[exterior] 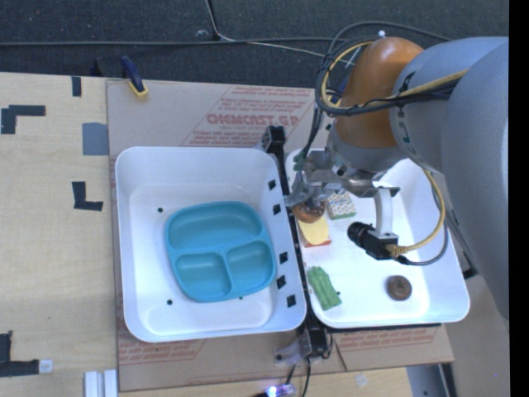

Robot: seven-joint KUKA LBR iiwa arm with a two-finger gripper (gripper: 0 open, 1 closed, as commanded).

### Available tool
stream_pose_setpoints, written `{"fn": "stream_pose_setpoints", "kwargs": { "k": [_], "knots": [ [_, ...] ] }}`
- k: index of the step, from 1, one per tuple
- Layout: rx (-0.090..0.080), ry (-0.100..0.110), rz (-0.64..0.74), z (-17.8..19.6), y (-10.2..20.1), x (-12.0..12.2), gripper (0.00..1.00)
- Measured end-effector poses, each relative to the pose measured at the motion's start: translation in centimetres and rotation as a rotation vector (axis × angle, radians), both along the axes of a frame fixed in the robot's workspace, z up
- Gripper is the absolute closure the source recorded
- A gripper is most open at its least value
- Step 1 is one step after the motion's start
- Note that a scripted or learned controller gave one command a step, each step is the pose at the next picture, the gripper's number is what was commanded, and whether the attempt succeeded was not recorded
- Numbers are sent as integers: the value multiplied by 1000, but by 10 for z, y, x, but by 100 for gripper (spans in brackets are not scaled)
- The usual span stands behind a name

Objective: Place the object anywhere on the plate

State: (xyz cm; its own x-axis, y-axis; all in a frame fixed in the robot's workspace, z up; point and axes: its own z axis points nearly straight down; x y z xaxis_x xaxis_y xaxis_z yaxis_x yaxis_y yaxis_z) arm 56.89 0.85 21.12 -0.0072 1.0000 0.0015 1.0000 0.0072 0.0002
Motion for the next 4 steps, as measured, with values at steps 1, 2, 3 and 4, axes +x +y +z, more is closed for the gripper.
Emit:
{"fn": "stream_pose_setpoints", "kwargs": {
  "k": [1,2,3,4],
  "knots": [
    [-1,0,-1,12,46,18,100],
    [-2,1,-2,4,88,35,100],
    [0,-1,-1,18,136,63,100],
    [-3,2,-5,17,133,61,0]
  ]
}}
